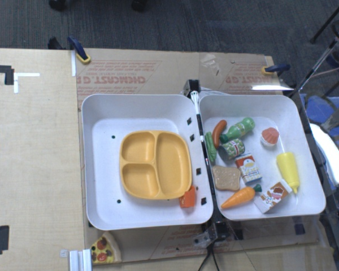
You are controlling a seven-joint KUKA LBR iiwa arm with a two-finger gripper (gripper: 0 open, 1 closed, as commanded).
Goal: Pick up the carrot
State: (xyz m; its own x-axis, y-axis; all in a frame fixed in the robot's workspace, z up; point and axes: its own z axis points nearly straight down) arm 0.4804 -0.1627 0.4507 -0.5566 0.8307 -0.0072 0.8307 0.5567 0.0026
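Note:
The carrot (238, 197) is orange with a green top at its right end. It lies near the front edge of the right bin (305, 208), just below a slice of bread (226, 178) and left of a small carton (273, 196).
The right bin also holds a sausage (218, 132), a green bottle (239, 129), a green can (233, 149), a cucumber (210, 148), a red-labelled box (248, 169), a yellow bottle (288, 170) and a salmon piece (269, 135). In the left bin (96, 168) sit a yellow divided plate (156, 164) and an orange item (188, 198).

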